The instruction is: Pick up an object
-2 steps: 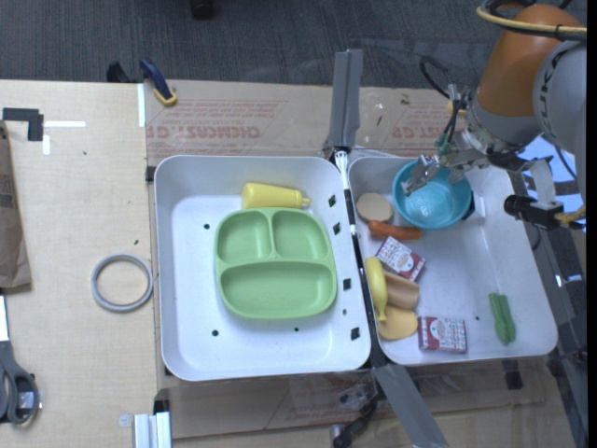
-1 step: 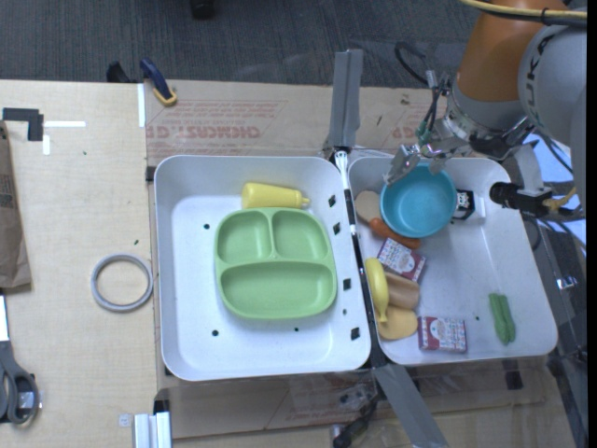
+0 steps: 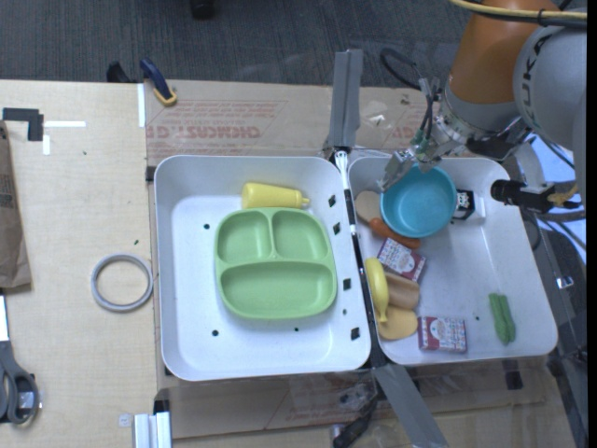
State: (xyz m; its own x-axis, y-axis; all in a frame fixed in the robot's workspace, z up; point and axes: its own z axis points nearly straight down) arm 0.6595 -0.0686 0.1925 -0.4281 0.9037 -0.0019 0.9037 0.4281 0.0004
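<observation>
Blue bowl [image 3: 419,203] hangs tilted, rim pinched between jaws, over right bin [image 3: 522,278].

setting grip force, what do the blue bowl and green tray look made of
Blue bowl: likely hard plastic, smooth with a slight sheen, even colour, thin rim. Green tray: probably moulded plastic too, matte, one flat colour with rounded dividers. Neither can be confirmed by look alone.

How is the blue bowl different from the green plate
The blue bowl is round, deep and undivided; the green plate is squarish, shallow and split into three compartments. The bowl sits tilted by the gripper in the right bin; the plate lies flat in the left bin.
</observation>
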